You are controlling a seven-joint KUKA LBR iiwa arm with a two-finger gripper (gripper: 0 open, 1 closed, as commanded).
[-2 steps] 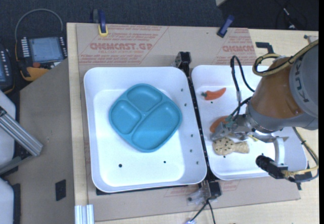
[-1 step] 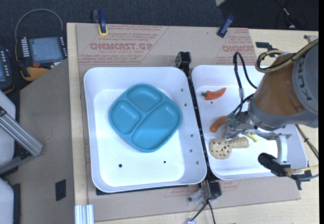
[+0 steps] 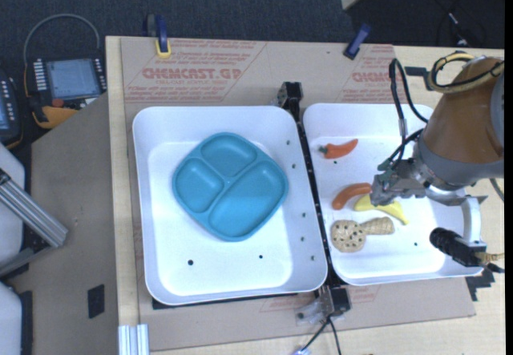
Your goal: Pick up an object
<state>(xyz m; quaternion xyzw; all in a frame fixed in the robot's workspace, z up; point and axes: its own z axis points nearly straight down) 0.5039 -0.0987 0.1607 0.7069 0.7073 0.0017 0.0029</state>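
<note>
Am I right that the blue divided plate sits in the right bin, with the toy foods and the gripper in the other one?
Not quite: the camera view shows the blue divided plate in the left bin. The toy foods and gripper are in the right bin.

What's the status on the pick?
Pincer low in right bin, over banana. No grasp visible. Sausage and cookie close alongside; carrot apart. Blue plate in left bin.
</note>
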